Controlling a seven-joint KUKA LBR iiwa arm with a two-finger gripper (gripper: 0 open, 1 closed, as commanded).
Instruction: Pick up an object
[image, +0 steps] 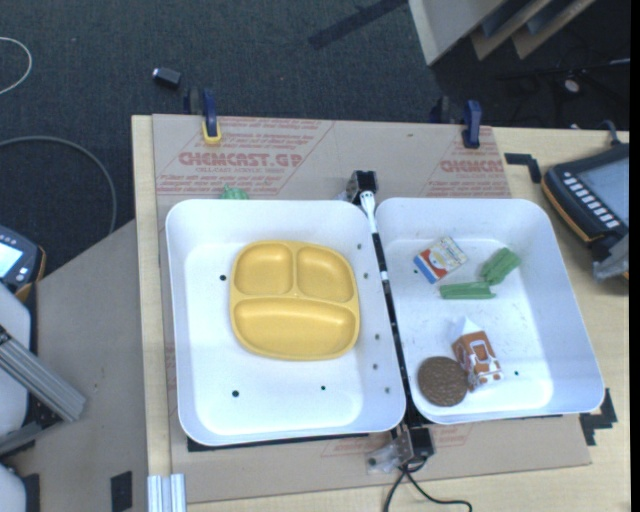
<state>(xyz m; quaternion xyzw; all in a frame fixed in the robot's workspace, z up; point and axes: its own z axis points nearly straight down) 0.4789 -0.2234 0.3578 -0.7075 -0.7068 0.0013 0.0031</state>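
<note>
The right bin holds several small things: a red, white and blue packet, a green block, a flat green stick, a brown round disc and an orange and white wrapped snack. The disc and the snack touch near the bin's front. In the left bin lies a yellow divided plate with three compartments.
A handheld pendant sits at the right edge of the bench. Blue clamps grip the board's far edge. A black cable and connector run along the seam between the bins. A small green bit lies behind the left bin.
</note>
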